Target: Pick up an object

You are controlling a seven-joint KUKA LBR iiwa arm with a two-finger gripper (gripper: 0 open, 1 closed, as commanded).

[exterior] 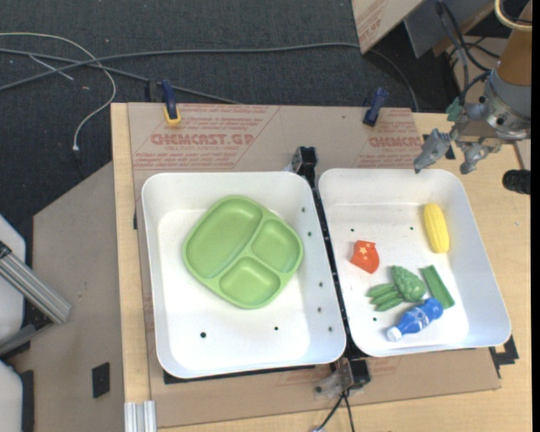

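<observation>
Gripper poised above the right bin, nothing held.

The gripper point(447, 153) is seen at the right bin's point(363, 329) one o'clock rim, fingers spread apart and empty. The corn point(435, 227), nearest at six o'clock of it, is best approached straight down, centred across its width.

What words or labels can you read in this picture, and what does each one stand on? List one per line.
"CHEMCAST GP", red print on the brown board behind the left bin.
Red print on the same board behind the right bin: partly cut off, too blurred to read.
Print on the cardboard box at the top: too small to read.
</observation>
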